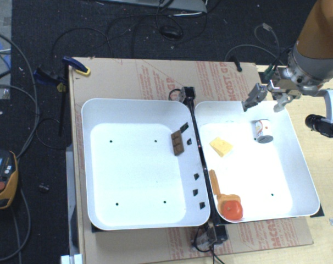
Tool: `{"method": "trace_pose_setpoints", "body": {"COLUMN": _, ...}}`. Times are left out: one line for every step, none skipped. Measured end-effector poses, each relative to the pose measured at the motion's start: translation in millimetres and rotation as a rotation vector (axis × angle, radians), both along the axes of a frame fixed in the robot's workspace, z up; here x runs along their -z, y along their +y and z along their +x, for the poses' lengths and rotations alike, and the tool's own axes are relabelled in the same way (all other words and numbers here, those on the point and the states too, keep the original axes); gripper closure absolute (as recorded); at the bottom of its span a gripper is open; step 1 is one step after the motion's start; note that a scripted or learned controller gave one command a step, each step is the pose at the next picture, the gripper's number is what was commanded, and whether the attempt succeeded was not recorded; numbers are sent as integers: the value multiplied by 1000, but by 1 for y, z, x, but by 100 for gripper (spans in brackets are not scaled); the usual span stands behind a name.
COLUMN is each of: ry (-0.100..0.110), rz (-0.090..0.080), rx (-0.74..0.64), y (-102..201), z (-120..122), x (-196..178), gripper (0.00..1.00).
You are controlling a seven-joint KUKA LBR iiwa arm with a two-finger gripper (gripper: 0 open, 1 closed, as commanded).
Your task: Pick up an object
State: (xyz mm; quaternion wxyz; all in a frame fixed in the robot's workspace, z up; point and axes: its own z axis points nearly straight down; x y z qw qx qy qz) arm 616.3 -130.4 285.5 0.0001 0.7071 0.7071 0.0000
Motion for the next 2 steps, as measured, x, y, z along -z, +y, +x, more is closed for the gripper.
{"method": "trace_pose_setpoints", "body": {"ry": 5, "rz": 1, "rx": -2, "y": 29, "z": 23, "x": 58, "gripper": 0}}
{"method": "trace_pose_setpoints", "body": {"ry": 2, "rz": 1, "rx": -2, "y": 57, "z": 15, "x": 84, "gripper": 0}}
